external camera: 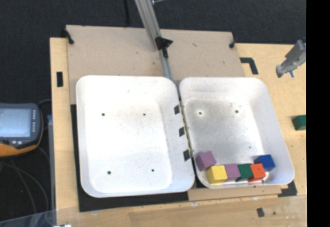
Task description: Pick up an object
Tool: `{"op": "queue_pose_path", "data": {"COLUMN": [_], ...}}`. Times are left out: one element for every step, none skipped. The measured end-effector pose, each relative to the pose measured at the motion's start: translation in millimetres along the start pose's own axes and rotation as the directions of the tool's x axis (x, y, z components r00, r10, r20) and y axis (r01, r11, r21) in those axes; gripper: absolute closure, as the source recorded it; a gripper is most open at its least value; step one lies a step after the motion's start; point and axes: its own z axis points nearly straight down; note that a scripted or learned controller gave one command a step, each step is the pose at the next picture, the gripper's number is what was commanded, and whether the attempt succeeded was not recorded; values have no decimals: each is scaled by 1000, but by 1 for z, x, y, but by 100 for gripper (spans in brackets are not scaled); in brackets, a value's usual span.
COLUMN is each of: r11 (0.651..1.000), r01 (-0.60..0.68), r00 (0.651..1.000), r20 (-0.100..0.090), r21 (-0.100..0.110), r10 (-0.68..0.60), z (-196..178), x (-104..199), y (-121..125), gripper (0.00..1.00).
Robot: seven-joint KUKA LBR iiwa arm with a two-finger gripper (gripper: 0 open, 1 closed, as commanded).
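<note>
Several small coloured blocks lie along the near wall of the right bin: a purple block, a yellow block, a mauve block, a green block, an orange block and a blue block. My gripper pokes in at the right edge, above the bench beyond the right bin's far right corner. It is well away from the blocks, and nothing shows in its grasp.
The left bin sits beside the right one, their walls touching. A slanted aluminium post rises behind the bins. A green item rests on the bench right of the right bin. A handheld pendant lies at the far left.
</note>
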Motion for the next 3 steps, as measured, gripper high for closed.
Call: {"op": "queue_pose_path", "data": {"r11": [1000, 1000, 1000], "r01": [0, 8, -3], "r00": [1000, 1000, 1000], "r20": [0, 3, -2], "r21": [10, 4, 19], "r10": [0, -8, 3], "z": [5, -7, 97], "x": [-2, -3, 6], "y": [11, 12, -1], "gripper": [0, 100, 100]}}
